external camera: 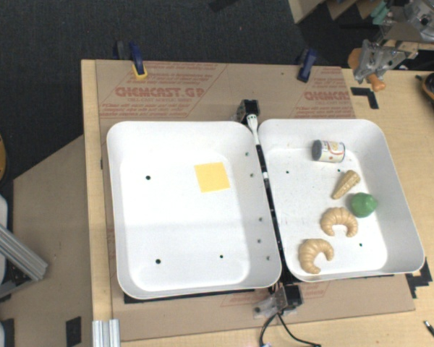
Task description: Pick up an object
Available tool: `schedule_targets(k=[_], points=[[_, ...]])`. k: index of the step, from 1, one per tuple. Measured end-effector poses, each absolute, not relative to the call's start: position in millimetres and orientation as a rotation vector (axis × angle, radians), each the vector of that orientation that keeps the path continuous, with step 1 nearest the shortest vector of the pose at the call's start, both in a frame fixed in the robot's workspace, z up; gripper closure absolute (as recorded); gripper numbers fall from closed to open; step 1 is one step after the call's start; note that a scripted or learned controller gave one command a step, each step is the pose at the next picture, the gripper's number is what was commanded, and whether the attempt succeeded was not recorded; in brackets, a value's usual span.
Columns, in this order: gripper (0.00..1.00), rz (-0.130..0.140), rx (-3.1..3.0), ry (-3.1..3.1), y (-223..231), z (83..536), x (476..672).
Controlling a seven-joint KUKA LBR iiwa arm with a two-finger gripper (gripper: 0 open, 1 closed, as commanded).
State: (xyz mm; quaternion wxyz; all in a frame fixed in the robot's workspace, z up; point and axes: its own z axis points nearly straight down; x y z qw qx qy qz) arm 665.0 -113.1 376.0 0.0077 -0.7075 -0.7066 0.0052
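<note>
My jaws (377, 62) hang at the far right, past the bins; I cannot tell how they stand. In the right bin (398, 215) lie a small can (328, 151), a cone (345, 184), a green ball (362, 204) and two croissants (339, 221). The left bin (130, 194) holds a yellow square (212, 177).

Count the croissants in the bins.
2, both in the right bin: one croissant beside the green ball, the other croissant nearer the bin's front edge. None looks hidden.
</note>
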Motion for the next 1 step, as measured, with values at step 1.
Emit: schedule_targets(k=[1], points=[[1.0,-0.015,-2.226,-2.235,-88.4,497.8,666.9]])
